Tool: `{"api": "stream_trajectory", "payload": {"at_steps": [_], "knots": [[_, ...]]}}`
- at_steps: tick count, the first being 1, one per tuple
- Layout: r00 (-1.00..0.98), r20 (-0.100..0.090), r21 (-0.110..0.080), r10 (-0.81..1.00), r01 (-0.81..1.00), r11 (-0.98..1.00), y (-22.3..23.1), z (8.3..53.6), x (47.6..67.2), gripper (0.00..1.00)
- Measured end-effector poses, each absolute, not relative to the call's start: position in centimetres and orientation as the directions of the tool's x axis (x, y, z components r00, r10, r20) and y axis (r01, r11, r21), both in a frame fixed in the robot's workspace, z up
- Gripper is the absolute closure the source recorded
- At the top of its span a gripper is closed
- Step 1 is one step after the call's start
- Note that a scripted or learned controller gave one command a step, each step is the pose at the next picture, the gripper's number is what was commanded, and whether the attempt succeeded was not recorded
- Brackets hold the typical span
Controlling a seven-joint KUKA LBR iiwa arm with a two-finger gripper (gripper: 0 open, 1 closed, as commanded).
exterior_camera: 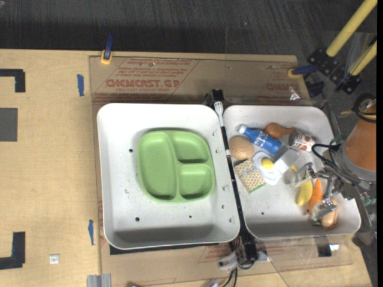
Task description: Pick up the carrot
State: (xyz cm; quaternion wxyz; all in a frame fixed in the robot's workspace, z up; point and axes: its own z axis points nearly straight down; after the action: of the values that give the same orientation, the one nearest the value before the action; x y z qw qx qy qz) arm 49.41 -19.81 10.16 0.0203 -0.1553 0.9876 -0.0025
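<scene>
Left bin [114, 160]: one green tray [176, 165]. Right bin [269, 220]: one carrot [315, 195] at 3 o'clock, beside my pincer [323, 190]; grip state unreadable.

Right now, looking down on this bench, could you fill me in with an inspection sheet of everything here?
Surface: wooden bench with two white bins side by side, left bin and right bin.
Job's things: carrot lies in the right bin near its right wall, beside a banana.
Clutter: green divided plate in the left bin; in the right bin a blue bottle, a brown potato-like piece, a waffle-patterned piece, other toy food.
Hand: hand sits low over the carrot; grip cannot be judged.
Cables: dark cables by the wrist.
Surroundings: blue tape marks, yellow-handled tool, dark floor.
</scene>
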Motion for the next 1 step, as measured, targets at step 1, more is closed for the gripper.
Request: {"api": "stream_trajectory", "payload": {"at_steps": [1], "knots": [[-0.967,-0.018,0.000,-0.252,-0.252,0.968,-21.93,8.88,49.49,0.00]]}}
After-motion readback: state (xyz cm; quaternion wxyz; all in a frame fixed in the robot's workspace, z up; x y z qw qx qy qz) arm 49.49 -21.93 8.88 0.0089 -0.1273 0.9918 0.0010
